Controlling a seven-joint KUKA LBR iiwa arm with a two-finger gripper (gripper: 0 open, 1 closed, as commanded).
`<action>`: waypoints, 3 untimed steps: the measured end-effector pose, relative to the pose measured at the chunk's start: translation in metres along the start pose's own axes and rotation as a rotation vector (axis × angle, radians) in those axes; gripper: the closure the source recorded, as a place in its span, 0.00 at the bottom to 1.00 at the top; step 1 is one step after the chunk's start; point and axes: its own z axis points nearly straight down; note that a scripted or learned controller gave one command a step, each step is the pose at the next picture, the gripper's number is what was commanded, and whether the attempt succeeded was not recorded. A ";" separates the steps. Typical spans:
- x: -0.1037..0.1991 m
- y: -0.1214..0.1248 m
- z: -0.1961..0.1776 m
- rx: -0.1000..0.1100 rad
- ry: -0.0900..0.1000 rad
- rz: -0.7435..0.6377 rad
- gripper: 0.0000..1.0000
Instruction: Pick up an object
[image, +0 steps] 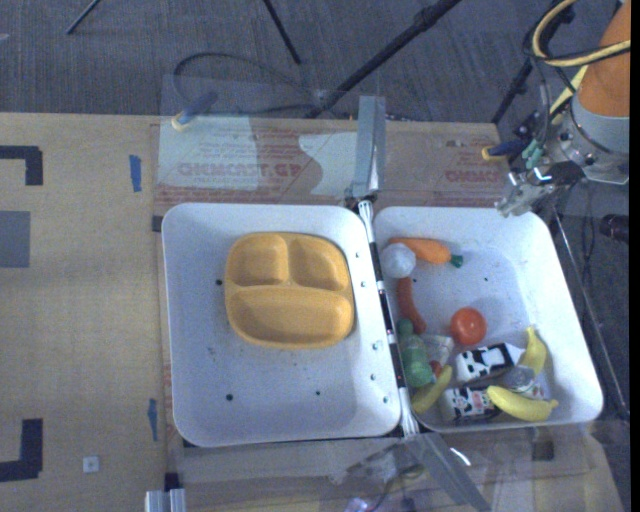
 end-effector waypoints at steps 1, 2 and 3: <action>0.022 -0.046 0.025 0.003 0.002 -0.045 1.00; -0.036 0.011 0.020 -0.002 -0.002 -0.252 1.00; -0.011 -0.016 0.038 0.002 0.003 -0.405 1.00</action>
